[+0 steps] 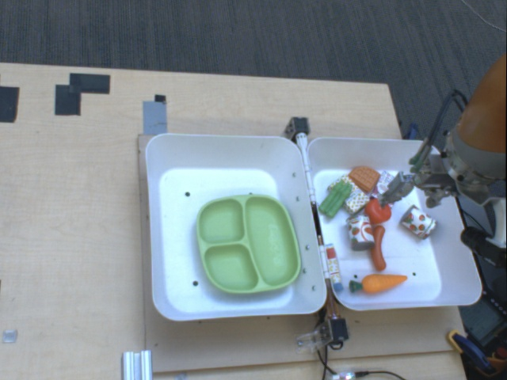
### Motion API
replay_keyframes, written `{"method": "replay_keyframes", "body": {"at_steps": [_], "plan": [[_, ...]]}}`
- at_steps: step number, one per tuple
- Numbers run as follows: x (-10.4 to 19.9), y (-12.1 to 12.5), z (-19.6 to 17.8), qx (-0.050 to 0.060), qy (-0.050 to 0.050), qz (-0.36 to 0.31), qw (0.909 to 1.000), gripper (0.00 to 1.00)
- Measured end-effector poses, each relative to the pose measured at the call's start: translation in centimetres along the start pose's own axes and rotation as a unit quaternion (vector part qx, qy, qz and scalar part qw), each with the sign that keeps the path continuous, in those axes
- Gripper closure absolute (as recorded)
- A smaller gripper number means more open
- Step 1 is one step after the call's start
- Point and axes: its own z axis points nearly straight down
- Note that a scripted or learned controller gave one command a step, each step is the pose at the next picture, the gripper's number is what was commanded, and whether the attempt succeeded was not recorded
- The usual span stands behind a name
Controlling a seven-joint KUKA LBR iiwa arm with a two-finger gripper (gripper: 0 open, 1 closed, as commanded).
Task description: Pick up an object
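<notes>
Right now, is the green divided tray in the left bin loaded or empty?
Empty. The green divided tray lies flat in the left bin, and all three compartments show bare green plastic.

Light wood table (71, 212) with dark tape patches (79, 92) at left, grey ribbed carpet floor (238, 22) beyond, even lighting.
</notes>
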Motion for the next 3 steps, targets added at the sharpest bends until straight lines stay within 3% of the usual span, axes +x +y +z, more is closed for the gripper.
{"method": "replay_keyframes", "body": {"at_steps": [1,2,3], "plan": [[-0.8,-0.5,11.9,0.002,0.0,0.001,1.0,0.0],[2.1,-4.3,15.8,-0.004,-0.001,0.002,1.0,0.0],[2.1,-4.0,14.7,-0.007,-0.002,0.002,1.0,1.0]]}}
